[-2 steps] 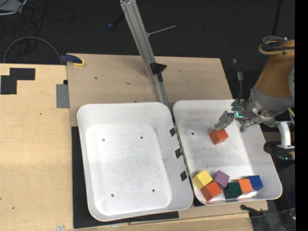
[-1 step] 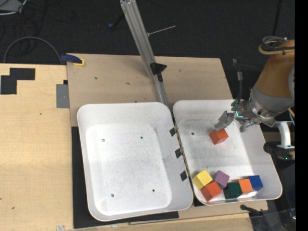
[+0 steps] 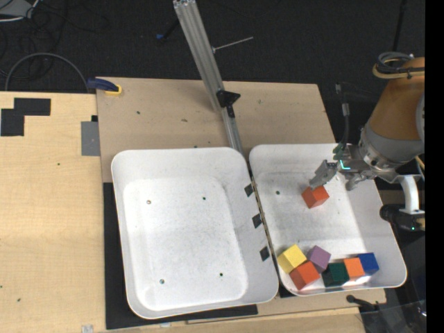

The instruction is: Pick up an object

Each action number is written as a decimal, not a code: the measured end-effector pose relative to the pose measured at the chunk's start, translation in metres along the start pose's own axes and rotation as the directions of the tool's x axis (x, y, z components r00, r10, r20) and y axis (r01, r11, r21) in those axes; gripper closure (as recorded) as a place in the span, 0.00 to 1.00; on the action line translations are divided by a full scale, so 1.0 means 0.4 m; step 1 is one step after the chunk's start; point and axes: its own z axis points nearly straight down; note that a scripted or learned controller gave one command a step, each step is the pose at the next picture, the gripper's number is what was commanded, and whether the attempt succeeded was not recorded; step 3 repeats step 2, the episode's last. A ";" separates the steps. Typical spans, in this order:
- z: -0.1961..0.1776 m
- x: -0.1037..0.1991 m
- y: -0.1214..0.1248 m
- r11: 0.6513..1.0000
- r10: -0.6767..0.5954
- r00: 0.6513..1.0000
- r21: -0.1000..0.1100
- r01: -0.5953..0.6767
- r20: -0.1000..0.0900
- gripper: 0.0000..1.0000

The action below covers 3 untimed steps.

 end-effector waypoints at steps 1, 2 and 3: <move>0.000 0.000 0.000 1.000 -0.001 1.000 0.000 0.001 0.000 0.00; 0.000 0.001 0.000 1.000 -0.001 1.000 0.000 0.001 0.000 0.00; 0.000 0.001 0.000 1.000 -0.001 1.000 0.000 0.001 0.000 0.00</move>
